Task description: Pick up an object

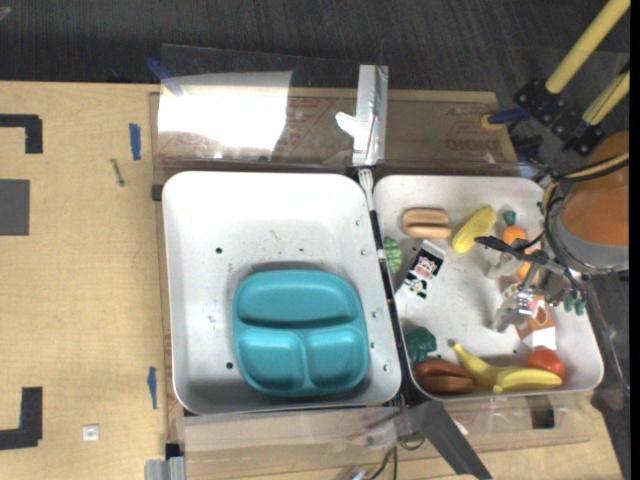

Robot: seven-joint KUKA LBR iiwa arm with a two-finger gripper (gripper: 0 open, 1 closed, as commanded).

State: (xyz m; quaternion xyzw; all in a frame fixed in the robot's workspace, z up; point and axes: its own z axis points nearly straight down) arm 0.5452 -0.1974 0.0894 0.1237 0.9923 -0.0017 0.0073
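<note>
Tool [520, 303] low in right white bin [440, 190] | jaw state unreadable | yellow plastic banana [500, 371] just below, long axis left-right

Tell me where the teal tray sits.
The teal tray lies in the left bin, toward its near edge, across the divider from the toys.

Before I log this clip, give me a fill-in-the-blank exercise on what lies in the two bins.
1. The teal divided tray lies in the ____ bin as the camera sees it.
2. The banana lies along the right bin's ____ edge.
3. The gripper hangs over the ____ bin.
4. The hot dog bun lies to the camera's ____ of the yellow corn-like piece.

Missing words: left; near; right; left
</note>
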